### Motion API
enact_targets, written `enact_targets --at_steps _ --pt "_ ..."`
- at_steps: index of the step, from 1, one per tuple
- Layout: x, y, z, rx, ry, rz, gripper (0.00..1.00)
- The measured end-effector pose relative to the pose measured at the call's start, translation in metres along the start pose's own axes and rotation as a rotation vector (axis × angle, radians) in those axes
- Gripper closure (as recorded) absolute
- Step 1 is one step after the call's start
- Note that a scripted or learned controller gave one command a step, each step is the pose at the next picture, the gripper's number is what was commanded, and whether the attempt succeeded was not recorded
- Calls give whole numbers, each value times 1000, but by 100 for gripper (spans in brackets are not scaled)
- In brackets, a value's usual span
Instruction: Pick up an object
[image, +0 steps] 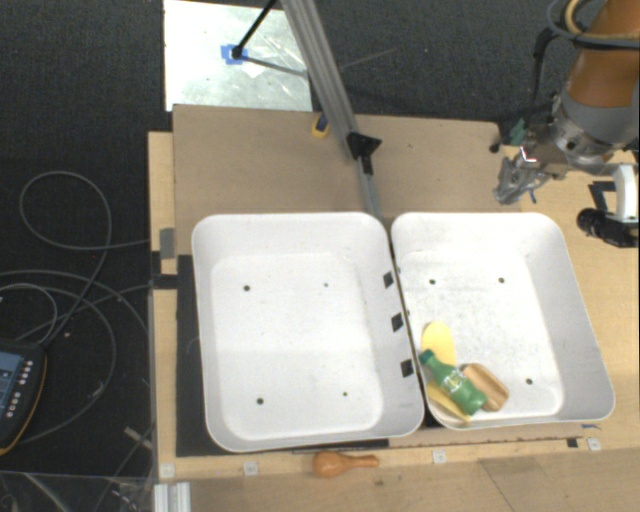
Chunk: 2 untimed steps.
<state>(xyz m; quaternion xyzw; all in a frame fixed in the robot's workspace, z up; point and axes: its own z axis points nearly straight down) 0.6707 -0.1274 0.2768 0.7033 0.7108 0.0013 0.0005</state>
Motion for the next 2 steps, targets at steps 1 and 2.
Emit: enact_targets --at_steps 1,2 --pt "53 -7 -2 1 1 0 100" --pt "114 -20 11 3 1 -1 100"
